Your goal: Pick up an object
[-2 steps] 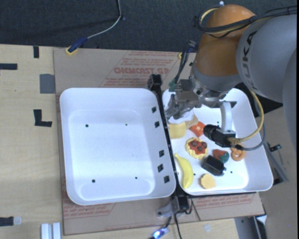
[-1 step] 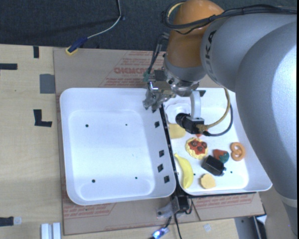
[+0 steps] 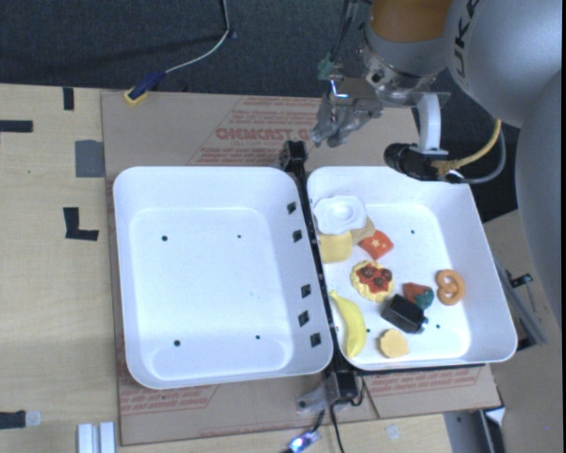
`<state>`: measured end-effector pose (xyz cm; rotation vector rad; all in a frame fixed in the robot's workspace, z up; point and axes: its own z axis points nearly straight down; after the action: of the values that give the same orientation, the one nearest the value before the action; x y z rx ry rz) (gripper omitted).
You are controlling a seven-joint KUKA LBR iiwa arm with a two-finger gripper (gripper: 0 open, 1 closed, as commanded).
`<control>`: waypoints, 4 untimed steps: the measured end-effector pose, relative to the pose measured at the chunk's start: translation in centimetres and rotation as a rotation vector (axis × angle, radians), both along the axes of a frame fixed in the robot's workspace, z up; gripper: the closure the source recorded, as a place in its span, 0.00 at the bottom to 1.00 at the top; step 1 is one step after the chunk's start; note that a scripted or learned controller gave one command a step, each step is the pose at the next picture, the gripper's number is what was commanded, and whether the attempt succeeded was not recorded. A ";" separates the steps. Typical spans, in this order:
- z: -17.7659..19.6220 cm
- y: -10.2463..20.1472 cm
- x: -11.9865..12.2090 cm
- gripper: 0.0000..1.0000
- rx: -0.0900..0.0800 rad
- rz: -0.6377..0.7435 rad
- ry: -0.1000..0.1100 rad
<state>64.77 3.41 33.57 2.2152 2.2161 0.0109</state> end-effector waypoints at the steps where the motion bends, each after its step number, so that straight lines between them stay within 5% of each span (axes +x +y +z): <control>1: -8.4 7.9 -0.6 1.00 0.001 0.007 0.019; 2: -13.1 9.7 2.1 1.00 -0.001 0.002 0.013; 3: -19.6 9.7 1.9 1.00 -0.002 0.001 0.018; 4: -16.4 8.0 2.0 1.00 0.001 0.000 0.011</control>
<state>66.82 11.38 17.14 2.2205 2.2222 -0.0003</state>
